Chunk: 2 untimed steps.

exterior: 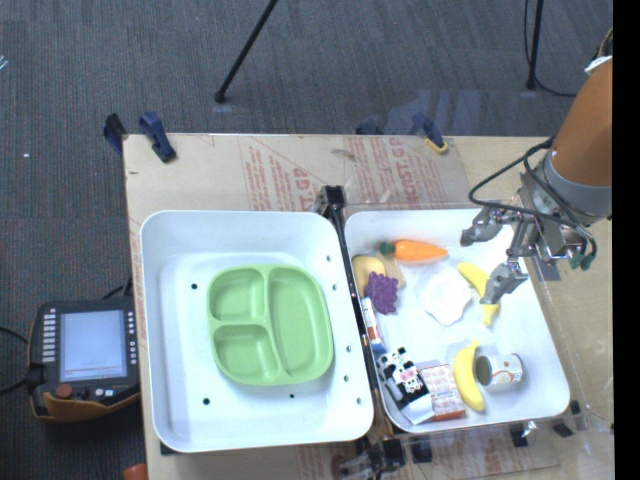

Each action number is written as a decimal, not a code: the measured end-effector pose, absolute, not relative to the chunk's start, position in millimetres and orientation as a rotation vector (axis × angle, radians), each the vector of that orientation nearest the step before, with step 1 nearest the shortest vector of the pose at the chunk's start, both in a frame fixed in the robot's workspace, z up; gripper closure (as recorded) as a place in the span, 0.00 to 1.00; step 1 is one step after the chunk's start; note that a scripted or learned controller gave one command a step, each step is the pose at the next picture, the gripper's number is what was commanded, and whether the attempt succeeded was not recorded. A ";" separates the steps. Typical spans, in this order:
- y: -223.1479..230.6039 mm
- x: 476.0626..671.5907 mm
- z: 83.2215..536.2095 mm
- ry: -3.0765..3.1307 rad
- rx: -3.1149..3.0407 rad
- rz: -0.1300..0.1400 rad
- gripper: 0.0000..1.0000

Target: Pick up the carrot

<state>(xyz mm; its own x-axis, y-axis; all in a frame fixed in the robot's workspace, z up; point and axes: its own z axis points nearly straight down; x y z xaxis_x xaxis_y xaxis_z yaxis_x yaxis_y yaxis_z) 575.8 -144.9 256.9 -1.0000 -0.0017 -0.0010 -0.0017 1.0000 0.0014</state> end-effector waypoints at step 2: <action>-122.7 641.6 95.0 3.113 0.412 -0.004 0.00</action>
<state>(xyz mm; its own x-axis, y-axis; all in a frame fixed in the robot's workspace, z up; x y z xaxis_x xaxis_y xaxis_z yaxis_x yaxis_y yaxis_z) 641.6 -122.7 95.0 -0.9656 0.2602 -0.0021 0.2602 0.9656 -0.0024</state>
